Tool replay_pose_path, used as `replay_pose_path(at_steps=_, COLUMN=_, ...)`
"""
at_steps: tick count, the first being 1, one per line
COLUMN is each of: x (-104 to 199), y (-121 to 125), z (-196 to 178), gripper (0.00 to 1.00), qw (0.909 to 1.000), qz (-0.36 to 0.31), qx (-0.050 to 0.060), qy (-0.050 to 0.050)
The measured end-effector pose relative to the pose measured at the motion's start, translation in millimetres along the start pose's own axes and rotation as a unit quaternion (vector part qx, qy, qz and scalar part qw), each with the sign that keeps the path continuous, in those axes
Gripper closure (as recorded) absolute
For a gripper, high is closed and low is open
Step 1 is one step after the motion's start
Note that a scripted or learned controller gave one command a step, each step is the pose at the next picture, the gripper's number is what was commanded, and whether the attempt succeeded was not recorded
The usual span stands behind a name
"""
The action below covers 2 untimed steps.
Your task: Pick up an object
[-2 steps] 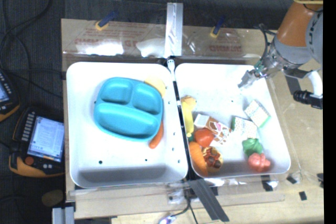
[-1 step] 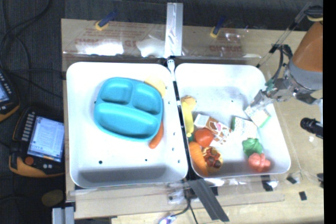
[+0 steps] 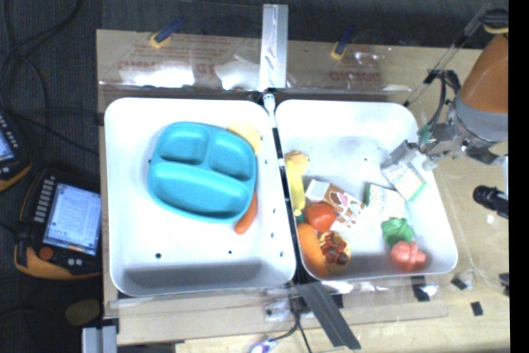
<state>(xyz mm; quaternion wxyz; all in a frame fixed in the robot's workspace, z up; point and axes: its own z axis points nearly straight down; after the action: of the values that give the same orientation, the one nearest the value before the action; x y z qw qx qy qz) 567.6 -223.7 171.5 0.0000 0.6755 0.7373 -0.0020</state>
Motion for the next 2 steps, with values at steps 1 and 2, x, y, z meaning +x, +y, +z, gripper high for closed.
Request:
replay_pose_path(at_steps=1, x=8.3, y=-0.2, z=73.7, gripper=0.0, qw=0.9974, qz=-0.071, qx=-0.004, qy=0.004)
replay_pose_path(at_steps=2, x=5.5, y=-2.5, z=67.0, gripper=1.0, qw=0.9976, qz=-0.07, qx=-0.002, qy=0.002)
